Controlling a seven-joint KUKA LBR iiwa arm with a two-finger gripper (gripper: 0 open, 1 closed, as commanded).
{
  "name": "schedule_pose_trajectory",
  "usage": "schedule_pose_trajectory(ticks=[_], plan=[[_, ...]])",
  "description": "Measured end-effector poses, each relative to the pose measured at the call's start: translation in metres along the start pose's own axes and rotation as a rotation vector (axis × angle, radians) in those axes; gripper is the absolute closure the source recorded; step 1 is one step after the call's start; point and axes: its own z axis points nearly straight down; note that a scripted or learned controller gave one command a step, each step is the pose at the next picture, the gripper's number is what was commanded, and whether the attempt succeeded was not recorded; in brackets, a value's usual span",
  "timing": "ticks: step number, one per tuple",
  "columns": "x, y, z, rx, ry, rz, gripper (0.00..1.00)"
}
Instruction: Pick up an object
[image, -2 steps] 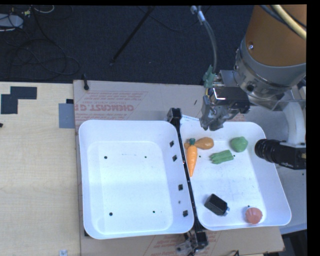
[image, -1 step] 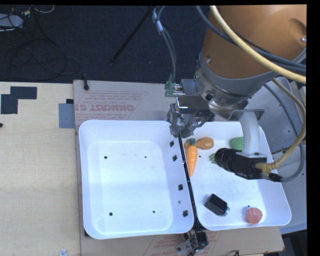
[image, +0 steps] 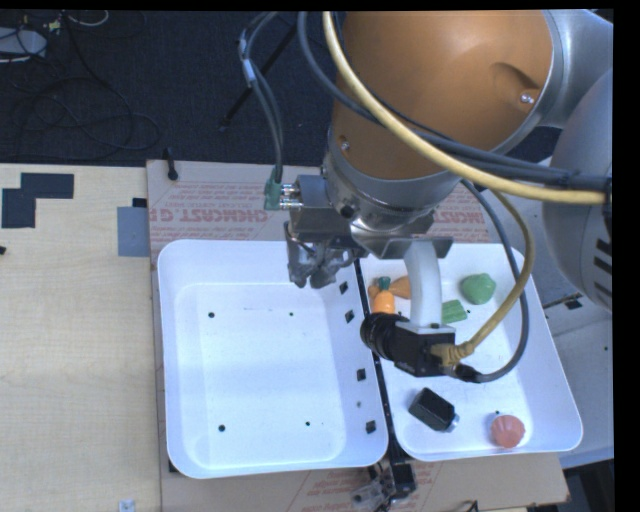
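Right bin (image: 560, 400), front: red-orange ball (image: 507, 430) and black block (image: 433, 409). Further back, green piece (image: 478, 288) and orange carrot-like toy (image: 385, 294) beside the arm. Gripper (image: 318, 262) hangs over the left bin's (image: 200, 300) back edge; grip state cannot be told.
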Motion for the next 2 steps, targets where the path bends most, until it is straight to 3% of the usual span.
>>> schedule_pose_trajectory(ticks=[1, 2], plan=[[0.037, 0.051, -0.035, -0.007, 0.002, -0.002, 1.00], [0.034, 0.090, -0.065, -0.006, 0.001, 0.004, 1.00]])
